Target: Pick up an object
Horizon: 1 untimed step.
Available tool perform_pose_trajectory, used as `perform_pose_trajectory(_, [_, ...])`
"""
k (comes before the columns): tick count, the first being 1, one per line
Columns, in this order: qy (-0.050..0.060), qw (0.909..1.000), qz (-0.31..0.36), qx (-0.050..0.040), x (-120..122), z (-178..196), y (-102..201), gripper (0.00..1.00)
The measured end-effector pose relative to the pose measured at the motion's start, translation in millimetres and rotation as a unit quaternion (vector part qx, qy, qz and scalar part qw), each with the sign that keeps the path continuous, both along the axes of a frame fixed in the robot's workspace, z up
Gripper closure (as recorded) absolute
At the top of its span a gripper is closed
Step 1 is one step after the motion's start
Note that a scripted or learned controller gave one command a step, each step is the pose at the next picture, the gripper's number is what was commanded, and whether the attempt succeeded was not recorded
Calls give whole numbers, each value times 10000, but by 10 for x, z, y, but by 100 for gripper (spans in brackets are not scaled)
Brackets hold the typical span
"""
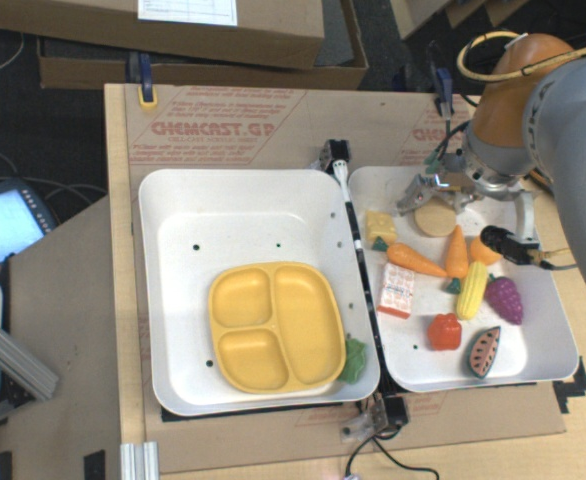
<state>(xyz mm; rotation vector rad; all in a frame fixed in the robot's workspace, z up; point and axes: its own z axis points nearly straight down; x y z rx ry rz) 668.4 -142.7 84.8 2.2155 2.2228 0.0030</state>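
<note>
Left bin: yellow divided tray toward the front, a green leafy piece tucked at the tray's right edge. Right bin: pale yellow chunk, two carrots, small white-and-red packet, red pepper, corn cob, purple grapes, watermelon slice, all loose on the floor. Tan round piece at the back, directly under the gripper. Whether anything sits between its tips cannot be told. Arm enters from the right.
</note>
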Motion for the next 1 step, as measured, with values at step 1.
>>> perform_pose_trajectory(1, [-4,10000,-7,-5,-8,113,-14,100])
